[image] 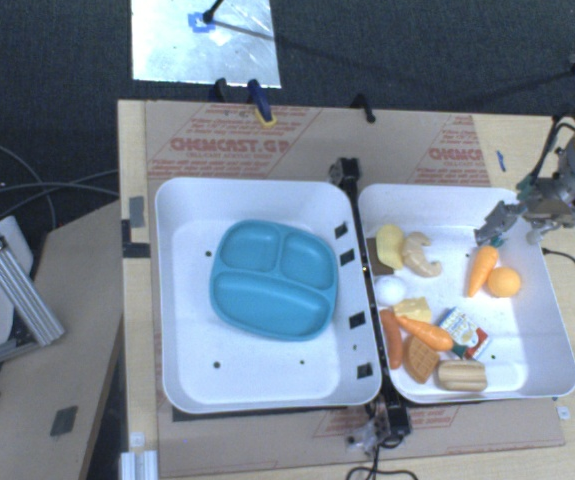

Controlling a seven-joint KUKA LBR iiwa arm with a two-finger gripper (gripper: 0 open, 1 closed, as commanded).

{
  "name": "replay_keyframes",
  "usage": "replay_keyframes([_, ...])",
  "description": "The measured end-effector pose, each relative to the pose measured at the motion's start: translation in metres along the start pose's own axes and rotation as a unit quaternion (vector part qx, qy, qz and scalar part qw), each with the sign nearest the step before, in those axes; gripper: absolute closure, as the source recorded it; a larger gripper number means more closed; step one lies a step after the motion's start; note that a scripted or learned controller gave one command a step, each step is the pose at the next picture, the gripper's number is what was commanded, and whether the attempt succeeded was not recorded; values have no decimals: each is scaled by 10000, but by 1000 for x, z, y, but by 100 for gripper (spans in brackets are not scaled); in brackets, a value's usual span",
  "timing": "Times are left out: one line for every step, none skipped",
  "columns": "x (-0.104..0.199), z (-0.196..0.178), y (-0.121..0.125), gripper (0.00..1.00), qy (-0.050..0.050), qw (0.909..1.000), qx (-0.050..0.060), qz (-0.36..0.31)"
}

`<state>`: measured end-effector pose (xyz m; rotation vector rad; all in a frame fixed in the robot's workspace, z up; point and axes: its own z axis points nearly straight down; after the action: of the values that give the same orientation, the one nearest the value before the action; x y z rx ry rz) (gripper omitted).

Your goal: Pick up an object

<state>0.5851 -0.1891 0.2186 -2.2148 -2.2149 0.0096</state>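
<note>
1. Where the arm enters at the right edge of the frame, the claw point(497, 226) hangs over the right bin's point(557, 343) upper right part; I cannot tell its state.
2. Just below the claw lie a carrot point(481, 268) and an orange ball point(504, 282), touching.
3. The left bin point(182, 298) holds 1 blue divided plate point(273, 278), mid-frame.
4. Bread point(461, 375) lies at the right bin's lower edge.
</note>
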Motion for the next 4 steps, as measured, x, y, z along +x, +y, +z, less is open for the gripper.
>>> replay_keyframes([0, -8, 3, 0, -14, 10000, -62, -16])
replay_keyframes([-4, 54, 2, 0, -8, 10000, -43, -5])
replay_keyframes([-4, 96, 9, 0, -13, 10000, -56, -11])
replay_keyframes([-4, 134, 10, 0, -15, 10000, -60, -9])
